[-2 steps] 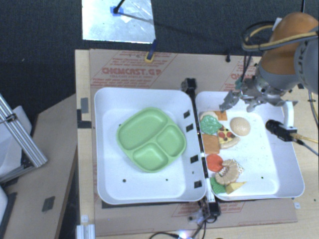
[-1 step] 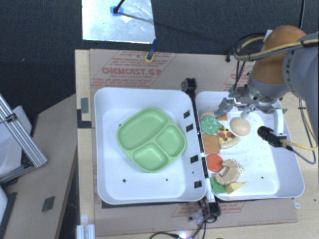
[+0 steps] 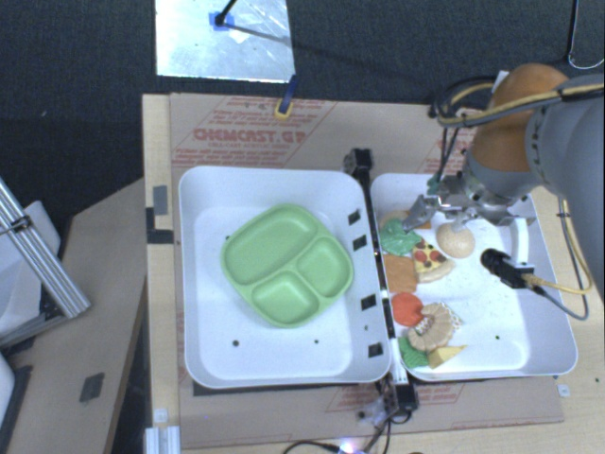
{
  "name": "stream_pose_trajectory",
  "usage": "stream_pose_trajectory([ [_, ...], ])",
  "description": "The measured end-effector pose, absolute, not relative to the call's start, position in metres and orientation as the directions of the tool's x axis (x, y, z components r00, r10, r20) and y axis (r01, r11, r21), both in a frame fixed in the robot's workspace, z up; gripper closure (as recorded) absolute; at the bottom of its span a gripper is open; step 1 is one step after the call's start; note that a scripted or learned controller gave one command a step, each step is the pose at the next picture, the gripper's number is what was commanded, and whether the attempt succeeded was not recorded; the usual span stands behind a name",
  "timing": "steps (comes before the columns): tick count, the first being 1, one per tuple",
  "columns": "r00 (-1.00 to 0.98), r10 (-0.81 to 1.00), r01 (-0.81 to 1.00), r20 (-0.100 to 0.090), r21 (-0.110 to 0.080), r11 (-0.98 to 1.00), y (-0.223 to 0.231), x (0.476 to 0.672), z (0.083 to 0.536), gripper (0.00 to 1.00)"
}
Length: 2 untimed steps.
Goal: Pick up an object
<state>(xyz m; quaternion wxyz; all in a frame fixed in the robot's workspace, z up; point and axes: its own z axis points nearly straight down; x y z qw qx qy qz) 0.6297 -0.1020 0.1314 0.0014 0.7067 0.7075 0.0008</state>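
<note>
Gripper [image 3: 444, 218] low in right bin [image 3: 544, 348], grip state can't tell; beige round toy [image 3: 456, 242] just below it (pizza slice [image 3: 433, 265] touching). Drop straight, centre over toy, avoid neighbours.

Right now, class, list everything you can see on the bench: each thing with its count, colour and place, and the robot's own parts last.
Bins: two, white, side by side on the bench.
Divided plate: one, light green, three compartments, in the left bin.
Toy food pile: several pieces, green, orange, red, tan, along the right bin's left side.
Pizza slice: one, yellow with red spots, in that pile.
Round pale piece: one, beige, just below the gripper.
Board: one, tan with red print, under the bins.
Arm: one, grey, orange band, reaching over the right bin.
Gripper: one, above the food.
</note>
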Motion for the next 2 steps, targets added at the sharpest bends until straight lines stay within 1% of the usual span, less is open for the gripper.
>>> stream_pose_trajectory([
  [1,-0.001,1.000,1.000,-0.001,0.005,0.001,-0.1023,0.6315,0.0933,0.00],
  [2,-0.002,1.000,1.000,0.002,0.004,0.002,-0.1017,0.6328,0.0987,1.00],
])
